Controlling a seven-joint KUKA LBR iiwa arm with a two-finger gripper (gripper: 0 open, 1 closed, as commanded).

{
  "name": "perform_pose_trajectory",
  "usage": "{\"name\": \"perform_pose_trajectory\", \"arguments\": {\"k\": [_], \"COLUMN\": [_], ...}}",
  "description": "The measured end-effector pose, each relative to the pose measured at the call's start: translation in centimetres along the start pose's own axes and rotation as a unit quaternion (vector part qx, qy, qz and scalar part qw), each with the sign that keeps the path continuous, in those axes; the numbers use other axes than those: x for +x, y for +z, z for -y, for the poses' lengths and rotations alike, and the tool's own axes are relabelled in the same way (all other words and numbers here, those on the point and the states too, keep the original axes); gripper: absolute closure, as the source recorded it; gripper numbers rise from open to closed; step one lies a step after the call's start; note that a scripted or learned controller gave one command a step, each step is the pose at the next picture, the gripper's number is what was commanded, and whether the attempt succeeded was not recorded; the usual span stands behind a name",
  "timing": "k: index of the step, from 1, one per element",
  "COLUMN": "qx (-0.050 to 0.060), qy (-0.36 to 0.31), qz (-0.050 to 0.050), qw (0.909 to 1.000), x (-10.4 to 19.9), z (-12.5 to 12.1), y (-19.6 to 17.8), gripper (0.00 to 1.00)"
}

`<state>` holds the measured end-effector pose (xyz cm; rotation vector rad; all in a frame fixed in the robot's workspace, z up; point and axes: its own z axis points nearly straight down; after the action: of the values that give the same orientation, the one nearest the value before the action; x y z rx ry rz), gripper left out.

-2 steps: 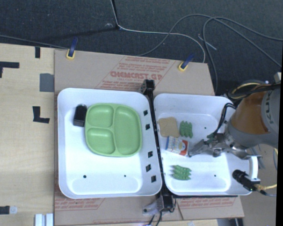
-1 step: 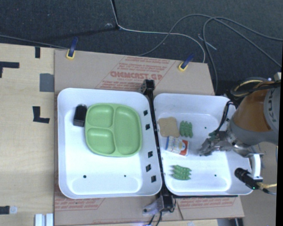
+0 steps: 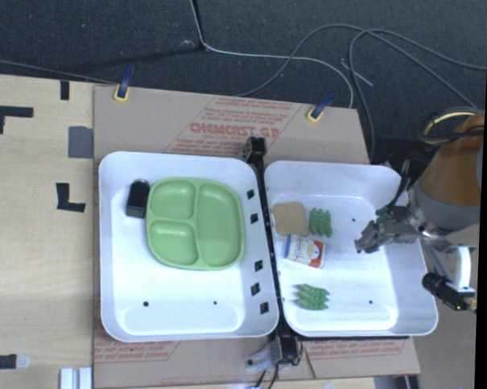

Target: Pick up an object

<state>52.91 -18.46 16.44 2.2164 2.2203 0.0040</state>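
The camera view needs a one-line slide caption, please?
Gripper over the right bin, beside green items and a carton.

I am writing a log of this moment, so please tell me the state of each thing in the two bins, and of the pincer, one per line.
pincer: above the right bin, holding nothing
green divided plate: lying flat in the left bin
black block: beside the plate's left edge
brown pad: flat, right bin
upper green toy: loose, beside the pad
small carton: lying flat
lower green toy: lying alone
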Motion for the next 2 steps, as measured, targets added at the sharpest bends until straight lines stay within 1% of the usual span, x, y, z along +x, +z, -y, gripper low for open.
{"name": "perform_pose_trajectory", "arguments": {"k": [1,2], "qx": [0.001,0.002], "qy": [0.0,0.0], "qz": [0.0,0.0], "qw": [1.0,1.0], "x": [-0.1,-0.1], "z": [-1.0,-1.1], "y": [-4.7,-7.0], "gripper": [1.0,1.0]}}
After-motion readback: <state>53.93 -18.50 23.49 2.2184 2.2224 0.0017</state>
